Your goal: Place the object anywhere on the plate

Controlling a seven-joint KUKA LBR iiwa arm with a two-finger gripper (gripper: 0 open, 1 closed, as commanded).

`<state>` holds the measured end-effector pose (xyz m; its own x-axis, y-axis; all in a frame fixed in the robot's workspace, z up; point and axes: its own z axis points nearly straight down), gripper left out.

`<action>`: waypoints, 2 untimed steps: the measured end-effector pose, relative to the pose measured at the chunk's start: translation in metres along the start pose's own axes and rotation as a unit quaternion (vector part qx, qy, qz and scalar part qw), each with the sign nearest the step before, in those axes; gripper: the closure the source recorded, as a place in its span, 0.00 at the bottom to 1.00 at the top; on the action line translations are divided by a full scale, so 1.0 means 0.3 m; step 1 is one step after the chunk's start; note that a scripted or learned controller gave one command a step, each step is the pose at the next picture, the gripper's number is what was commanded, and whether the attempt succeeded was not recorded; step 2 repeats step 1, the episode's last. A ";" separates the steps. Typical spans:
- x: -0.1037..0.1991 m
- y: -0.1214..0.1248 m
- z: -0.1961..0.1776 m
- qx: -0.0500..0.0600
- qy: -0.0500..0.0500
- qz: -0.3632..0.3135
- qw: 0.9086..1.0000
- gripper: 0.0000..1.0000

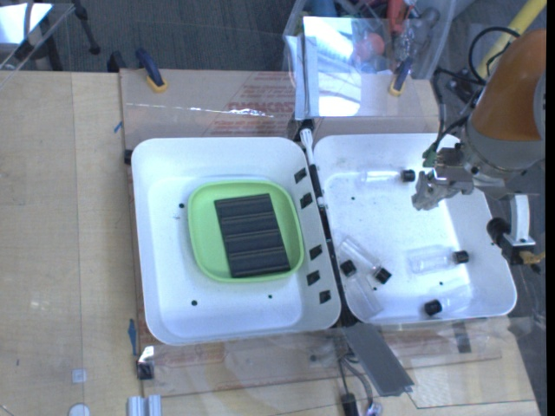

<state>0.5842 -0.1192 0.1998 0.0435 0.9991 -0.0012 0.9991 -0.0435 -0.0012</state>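
Green plate in the left bin already carries a dark ribbed block. The gripper hovers over the right bin among clear vials; its opening cannot be told.

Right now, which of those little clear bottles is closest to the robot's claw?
The clear vial at the right bin's far side lies nearest the gripper; the other black-capped vials sit lower, toward the near edge.

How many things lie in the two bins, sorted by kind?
Green plate: 1
Dark ribbed block on the plate: 1
Clear vials with black caps, right bin: 4 (near, and, hard to make out)
Total: 6
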 end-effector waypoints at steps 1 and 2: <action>0.000 0.000 0.000 0.000 0.000 0.000 1.000 0.00; 0.000 0.000 0.000 0.000 0.000 0.000 1.000 0.00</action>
